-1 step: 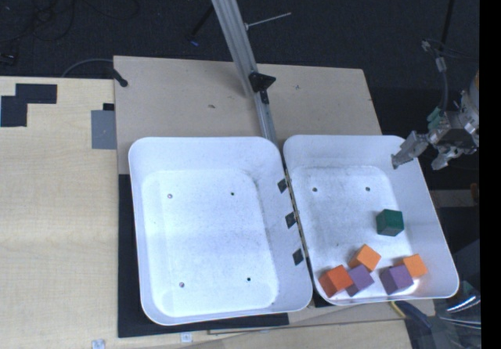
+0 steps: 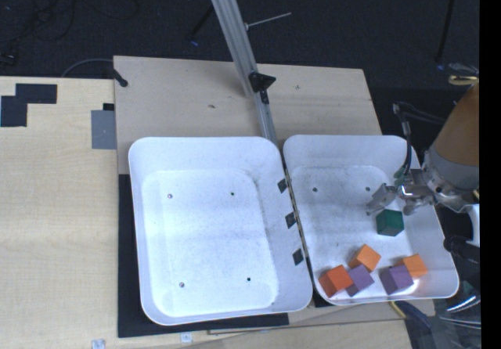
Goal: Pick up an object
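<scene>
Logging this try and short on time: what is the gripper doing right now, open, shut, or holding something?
Gripper: open, fingers spread, holding nothing; it sits just above the green block in the right bin.

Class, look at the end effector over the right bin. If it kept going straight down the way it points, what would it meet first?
Most likely the green block, which lies just below the end effector in the right bin. Height is hard to judge from this slanted view.
</scene>
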Robot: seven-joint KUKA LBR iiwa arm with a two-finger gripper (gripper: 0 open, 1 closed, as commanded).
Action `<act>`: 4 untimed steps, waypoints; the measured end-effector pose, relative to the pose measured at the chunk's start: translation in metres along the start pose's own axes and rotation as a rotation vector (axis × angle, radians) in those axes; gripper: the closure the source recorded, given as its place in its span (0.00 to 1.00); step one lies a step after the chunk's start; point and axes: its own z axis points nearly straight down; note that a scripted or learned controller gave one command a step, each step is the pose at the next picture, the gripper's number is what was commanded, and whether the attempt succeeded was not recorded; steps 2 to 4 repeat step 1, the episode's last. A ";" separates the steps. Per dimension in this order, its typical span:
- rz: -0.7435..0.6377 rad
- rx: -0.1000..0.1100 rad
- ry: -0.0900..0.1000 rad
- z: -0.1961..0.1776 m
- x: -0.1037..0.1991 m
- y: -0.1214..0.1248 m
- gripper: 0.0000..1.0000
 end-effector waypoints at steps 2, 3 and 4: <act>0.001 -0.012 -0.003 0.052 -0.001 -0.013 0.00; 0.001 -0.012 -0.003 0.052 -0.001 -0.013 0.00; 0.001 -0.012 -0.003 0.052 -0.001 -0.013 0.00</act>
